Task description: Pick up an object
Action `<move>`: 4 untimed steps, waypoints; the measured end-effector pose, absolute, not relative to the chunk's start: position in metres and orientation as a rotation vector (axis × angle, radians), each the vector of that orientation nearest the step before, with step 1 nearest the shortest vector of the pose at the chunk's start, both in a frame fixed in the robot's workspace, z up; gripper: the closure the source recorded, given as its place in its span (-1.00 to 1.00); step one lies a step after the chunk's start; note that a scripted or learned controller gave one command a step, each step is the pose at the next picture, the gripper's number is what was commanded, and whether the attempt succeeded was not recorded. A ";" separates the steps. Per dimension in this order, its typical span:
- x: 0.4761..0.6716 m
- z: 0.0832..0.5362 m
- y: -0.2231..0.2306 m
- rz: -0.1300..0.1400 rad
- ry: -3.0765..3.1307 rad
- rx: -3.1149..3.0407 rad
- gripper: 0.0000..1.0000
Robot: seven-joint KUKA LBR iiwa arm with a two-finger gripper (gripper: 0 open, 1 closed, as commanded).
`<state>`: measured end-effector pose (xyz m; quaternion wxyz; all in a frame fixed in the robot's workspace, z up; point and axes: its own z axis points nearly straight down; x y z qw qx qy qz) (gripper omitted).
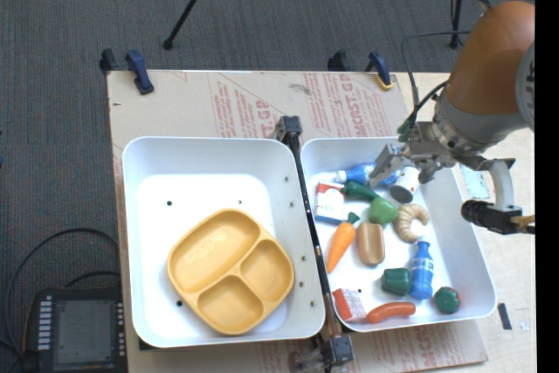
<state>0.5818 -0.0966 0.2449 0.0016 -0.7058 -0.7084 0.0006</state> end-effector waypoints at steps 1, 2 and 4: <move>0.577 0.088 -0.088 0.004 -2.218 -2.218 -1.00; 0.578 0.098 -0.088 0.003 -2.212 -2.222 1.00; 0.578 0.107 -0.088 0.003 -2.207 -2.224 1.00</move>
